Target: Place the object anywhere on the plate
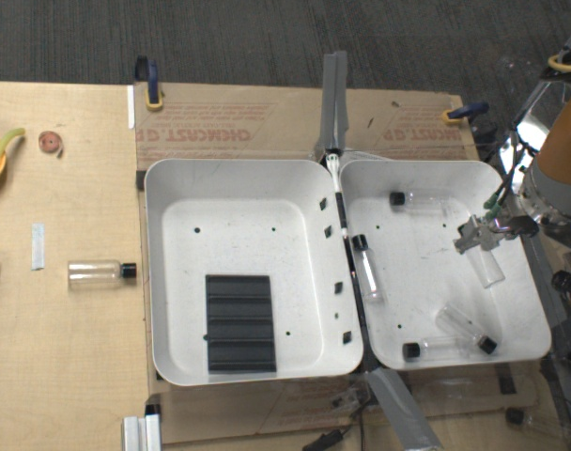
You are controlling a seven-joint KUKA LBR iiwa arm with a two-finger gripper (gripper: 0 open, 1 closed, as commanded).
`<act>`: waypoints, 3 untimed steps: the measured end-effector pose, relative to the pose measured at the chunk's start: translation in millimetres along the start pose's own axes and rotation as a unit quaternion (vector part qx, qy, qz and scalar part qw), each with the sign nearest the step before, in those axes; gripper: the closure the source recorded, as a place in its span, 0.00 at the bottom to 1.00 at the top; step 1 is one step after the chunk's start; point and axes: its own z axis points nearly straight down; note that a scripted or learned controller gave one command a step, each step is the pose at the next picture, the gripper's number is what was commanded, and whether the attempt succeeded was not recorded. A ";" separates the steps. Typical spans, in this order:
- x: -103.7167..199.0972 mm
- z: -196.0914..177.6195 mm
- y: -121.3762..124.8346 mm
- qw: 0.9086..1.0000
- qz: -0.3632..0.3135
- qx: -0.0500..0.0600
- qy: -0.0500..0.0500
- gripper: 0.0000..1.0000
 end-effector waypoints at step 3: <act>-74.0 -128.2 119.6 0.994 -0.109 0.000 -0.001 0.00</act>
